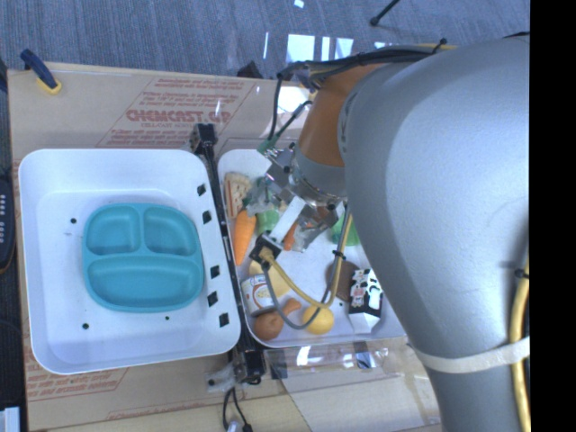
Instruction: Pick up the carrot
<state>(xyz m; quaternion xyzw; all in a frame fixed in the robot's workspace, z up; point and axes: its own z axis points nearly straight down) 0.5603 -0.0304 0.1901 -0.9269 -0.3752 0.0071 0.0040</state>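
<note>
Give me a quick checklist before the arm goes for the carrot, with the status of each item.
1. Carrot in view, at the left edge of the right bin: ok.
2. Carrot free of the gripper: ok, nothing orange sits between the fingers.
3. Gripper over the carrot: not ok, it hangs to the carrot's right.
4. Finger opening: cannot tell, the wrist hides it.
5. Room around the carrot: not ok, a banana and other food crowd close by.
6. Left bin's blue plate out of the path: ok.
</note>
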